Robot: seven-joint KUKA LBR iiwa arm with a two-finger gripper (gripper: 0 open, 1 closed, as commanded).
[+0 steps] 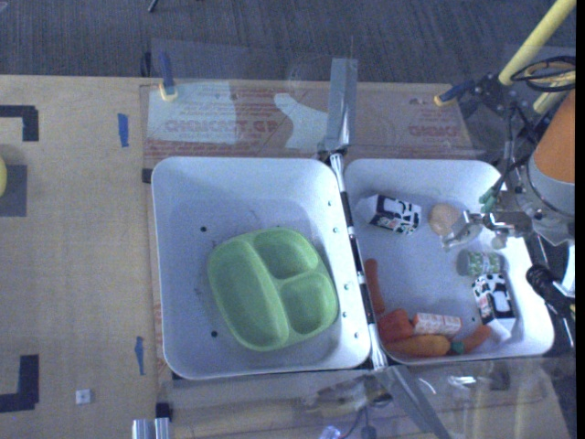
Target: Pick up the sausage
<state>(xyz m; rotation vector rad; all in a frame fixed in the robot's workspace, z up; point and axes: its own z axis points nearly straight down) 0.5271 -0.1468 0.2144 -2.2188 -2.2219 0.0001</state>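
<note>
Not started: sausage (373, 286) lies untouched along the right bin's (430, 170) left wall. Gripper (464, 230) hovers near the far right corner by the egg (444, 217), fingers apart, nothing held.

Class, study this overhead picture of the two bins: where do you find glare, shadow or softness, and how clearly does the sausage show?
Camera view: light is even, with a soft shadow beneath the green plate; pale glare washes the clear panel behind the bins; the whole frame is slightly soft, so labels on the small cartons are unreadable; the sausage, along the right bin's left wall, stays distinct; the gripper is blurred.
</note>
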